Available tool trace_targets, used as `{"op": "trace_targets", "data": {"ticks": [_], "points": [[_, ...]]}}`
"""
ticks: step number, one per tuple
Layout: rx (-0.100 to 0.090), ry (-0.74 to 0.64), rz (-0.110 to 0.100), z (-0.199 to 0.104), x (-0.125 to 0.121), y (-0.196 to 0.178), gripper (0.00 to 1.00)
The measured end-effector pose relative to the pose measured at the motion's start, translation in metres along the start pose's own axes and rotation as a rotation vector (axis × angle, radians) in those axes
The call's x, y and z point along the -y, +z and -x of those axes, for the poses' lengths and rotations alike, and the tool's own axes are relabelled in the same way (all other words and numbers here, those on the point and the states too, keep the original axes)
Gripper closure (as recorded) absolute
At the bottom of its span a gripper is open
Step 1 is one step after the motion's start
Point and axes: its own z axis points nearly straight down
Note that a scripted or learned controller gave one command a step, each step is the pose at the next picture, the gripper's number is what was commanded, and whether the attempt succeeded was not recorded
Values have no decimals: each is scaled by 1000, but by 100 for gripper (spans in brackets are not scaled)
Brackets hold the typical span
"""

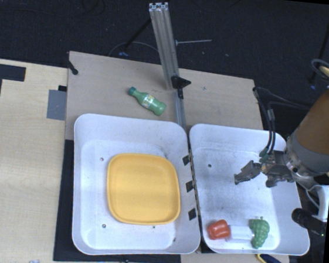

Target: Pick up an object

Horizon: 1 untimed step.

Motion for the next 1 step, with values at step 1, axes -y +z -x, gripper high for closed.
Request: {"op": "trace_targets", "data": {"ticks": [1], "points": [[-1,-1,-3,-3,-4,44,0]]}}
